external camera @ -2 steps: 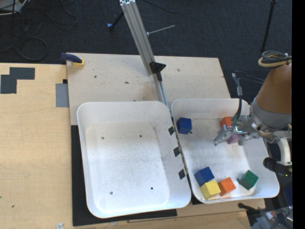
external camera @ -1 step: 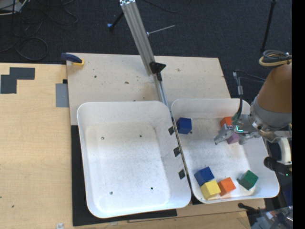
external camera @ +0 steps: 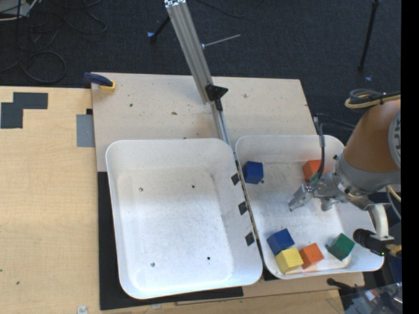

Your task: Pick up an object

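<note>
We see smooth white plastic bins (external camera: 171, 281), a pale matt wooden bench (external camera: 39, 195), and a ribbed metal bar (external camera: 191, 50).

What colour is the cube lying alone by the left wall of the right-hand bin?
Blue cube, seen clearly in the camera view.

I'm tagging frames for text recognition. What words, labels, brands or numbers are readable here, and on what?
None is readable.
The blocks, such as the blue cube and the yellow cube, show plain faces.
The white bins carry no print.
The checkered patch on the metal rail is a pattern, not text.
</note>
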Tool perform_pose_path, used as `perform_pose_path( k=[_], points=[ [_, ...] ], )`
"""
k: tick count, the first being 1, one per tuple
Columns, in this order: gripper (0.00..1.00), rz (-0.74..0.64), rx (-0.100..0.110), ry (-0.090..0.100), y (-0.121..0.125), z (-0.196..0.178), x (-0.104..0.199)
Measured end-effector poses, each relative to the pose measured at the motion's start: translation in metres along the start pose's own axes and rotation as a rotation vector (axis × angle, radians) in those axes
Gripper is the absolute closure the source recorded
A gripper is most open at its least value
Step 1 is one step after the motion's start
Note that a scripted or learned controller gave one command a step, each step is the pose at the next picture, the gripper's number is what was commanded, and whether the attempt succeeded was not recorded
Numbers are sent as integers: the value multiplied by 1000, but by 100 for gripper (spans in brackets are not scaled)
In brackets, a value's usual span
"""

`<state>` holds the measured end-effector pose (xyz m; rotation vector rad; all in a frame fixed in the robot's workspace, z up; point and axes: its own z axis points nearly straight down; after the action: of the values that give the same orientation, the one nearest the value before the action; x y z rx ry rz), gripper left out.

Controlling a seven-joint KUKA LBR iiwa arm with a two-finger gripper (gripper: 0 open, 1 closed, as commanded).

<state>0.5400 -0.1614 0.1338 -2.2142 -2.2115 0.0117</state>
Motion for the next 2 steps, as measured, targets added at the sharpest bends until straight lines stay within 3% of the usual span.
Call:
perform_pose_path(
  k=[1, 2],
  points=[
    [0, 1, -6, 0, 1, 45, -1],
    [100, 7, -2, 2, 1, 37, -2]
  ],
)
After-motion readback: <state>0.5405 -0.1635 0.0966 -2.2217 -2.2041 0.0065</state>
